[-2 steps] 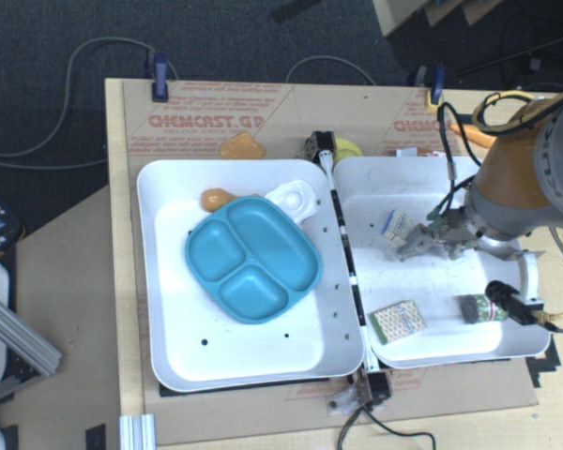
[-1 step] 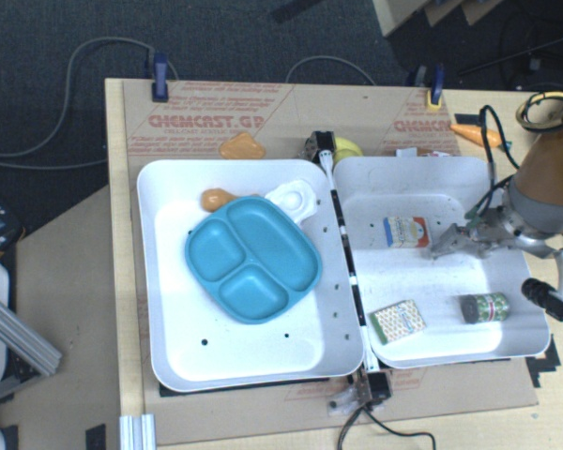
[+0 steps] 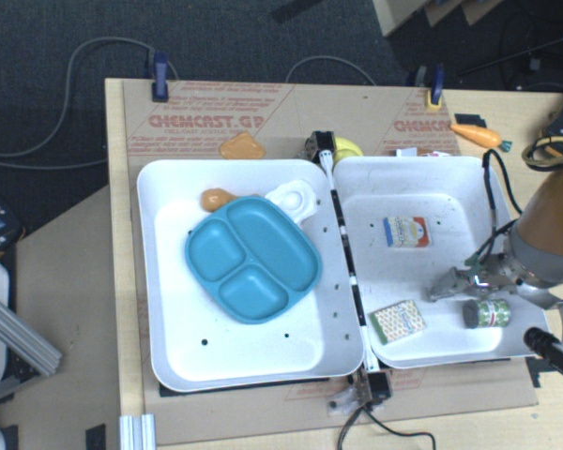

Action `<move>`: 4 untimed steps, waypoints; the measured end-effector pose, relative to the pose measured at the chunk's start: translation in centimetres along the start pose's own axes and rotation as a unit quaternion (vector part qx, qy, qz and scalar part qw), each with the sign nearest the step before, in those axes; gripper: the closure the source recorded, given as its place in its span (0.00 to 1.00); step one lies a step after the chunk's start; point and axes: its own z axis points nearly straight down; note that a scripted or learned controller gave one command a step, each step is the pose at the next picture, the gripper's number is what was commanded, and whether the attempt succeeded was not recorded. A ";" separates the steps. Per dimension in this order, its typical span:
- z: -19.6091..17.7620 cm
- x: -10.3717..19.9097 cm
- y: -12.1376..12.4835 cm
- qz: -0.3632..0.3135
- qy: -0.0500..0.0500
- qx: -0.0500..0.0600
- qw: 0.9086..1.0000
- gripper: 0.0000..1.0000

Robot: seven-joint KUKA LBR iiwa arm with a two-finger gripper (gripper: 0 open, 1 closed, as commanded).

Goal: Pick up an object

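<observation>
In the left bin [image 3: 169, 279] we see a blue divided plate [image 3: 251, 259], with an orange lump [image 3: 217, 198] at its eleven o'clock. In the right bin [image 3: 422, 172] lie a small carton [image 3: 406, 232], a patterned packet [image 3: 398, 321] and a green can [image 3: 489, 313]. At the can's twelve o'clock the gripper [image 3: 479, 284] hovers; we cannot tell its spread.

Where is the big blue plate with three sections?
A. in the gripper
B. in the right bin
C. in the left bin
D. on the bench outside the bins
C: the blue plate lies flat in the left bin, far from the gripper over the right bin.
</observation>
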 end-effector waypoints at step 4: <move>-2.0 -2.2 14.7 0.000 -0.001 -0.002 1.000 0.00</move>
